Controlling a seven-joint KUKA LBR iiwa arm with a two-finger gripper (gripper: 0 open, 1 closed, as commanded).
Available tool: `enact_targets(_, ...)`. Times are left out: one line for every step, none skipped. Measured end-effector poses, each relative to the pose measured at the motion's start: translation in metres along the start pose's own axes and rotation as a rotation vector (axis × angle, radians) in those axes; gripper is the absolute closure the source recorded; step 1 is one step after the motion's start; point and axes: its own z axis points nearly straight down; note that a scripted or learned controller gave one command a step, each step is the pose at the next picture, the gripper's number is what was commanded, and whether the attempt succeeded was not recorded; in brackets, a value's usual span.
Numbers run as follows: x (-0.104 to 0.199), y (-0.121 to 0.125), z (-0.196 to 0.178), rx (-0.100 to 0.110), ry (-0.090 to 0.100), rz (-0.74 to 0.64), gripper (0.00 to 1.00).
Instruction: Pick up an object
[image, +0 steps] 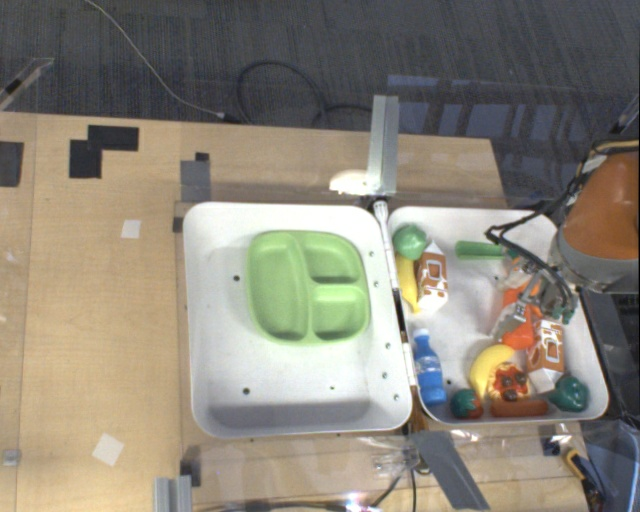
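Note:
My gripper hangs low over the right side of the right bin, under the orange wrist band. Directly below and around it lie orange pieces and an orange-and-white carton. Other items in this bin are a yellow fruit, a red sausage-shaped piece, a blue bottle, a second carton, a banana, a green ball and a green stick. Wrist cables hide what lies right under the gripper.
The left bin holds a green divided plate. Two dark green round pieces sit along the right bin's front wall. A metal post stands behind the seam between the bins.

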Motion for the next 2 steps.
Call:
enact_targets(0.069, -0.034, -0.002, 0.003, -0.002, 0.07, 0.0)
enact_targets(0.071, -0.018, -0.003, 0.007, -0.008, 0.004, 0.0)
